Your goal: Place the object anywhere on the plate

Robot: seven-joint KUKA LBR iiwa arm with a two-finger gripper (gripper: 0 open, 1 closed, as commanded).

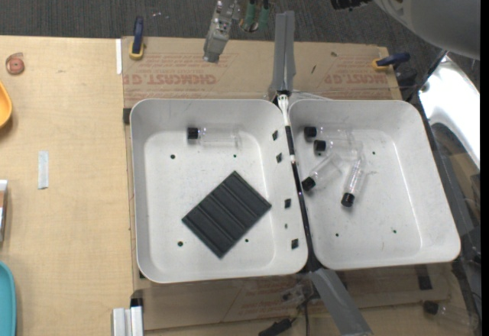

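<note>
A dark ridged rectangular plate lies at an angle on the floor of the left bin. One clear tube with a black cap lies near that bin's back wall, apart from the plate. Several more clear black-capped tubes lie in a loose cluster in the right bin. My gripper hangs high over the cardboard behind the left bin, well above and behind the lone tube. I see nothing held in it.
A grey divider bar runs between the two bins. Cardboard lies behind the bins, with blue and yellow clamps at its back corners. The wooden benchtop stretches to the left.
</note>
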